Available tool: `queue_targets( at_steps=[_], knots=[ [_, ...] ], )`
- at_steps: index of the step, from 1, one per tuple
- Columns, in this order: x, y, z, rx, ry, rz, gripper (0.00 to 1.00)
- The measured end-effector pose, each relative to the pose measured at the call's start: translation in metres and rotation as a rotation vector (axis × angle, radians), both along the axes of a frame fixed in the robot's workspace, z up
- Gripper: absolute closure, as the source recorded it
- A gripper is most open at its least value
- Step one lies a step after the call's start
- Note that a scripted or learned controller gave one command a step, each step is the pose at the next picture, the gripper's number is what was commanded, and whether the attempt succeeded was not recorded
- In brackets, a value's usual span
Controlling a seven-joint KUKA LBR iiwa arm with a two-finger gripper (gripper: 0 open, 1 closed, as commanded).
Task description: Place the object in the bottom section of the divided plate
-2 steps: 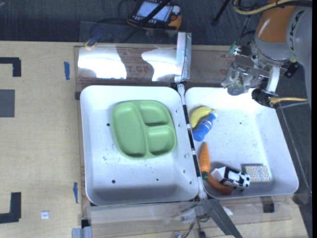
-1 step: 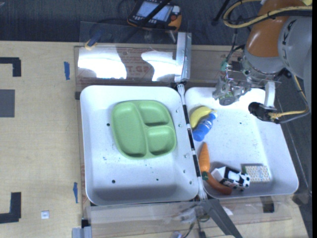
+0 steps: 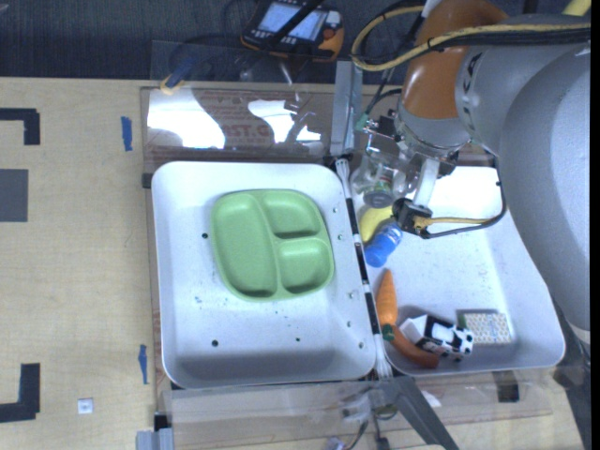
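Here the end effector point(image 3: 382, 191) sits low at the upper left corner of the right bin point(image 3: 497, 279), just right of frame centre, hard against the wall dividing the two bins. Its clear housing hides the tips, so I cannot tell whether it is open, closed or gripping anything. Directly beneath it lie a yellow piece point(image 3: 373, 219) and a blue piece point(image 3: 382, 247), touching each other; either could be the target, and which one cannot be told. Lower in that bin rest a carrot point(image 3: 386, 300), a black-and-white toy point(image 3: 448, 337) and a speckled block point(image 3: 486, 326). The green plate point(image 3: 272, 244) lies in the left bin point(image 3: 178, 279), centre left of frame, all three sections bare. The risks look plain: with two pieces packed together against the wall, a grasp may catch both, pinch only an edge and slip, or knock one away. A weak hold could also drop its load crossing the wall, or release it in the wrong section.
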State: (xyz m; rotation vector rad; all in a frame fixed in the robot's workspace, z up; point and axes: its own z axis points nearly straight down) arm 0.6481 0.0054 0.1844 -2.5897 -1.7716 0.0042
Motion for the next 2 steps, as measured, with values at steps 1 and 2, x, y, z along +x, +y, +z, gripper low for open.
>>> queue_targets(
  at_steps=[1,2],
  knots=[
    [0.007,-0.017,0.014,-0.001,-0.007,0.352,1.00],
    [0.007,0.101,0.004,0.000,-0.007,0.354,1.00]
  ],
)
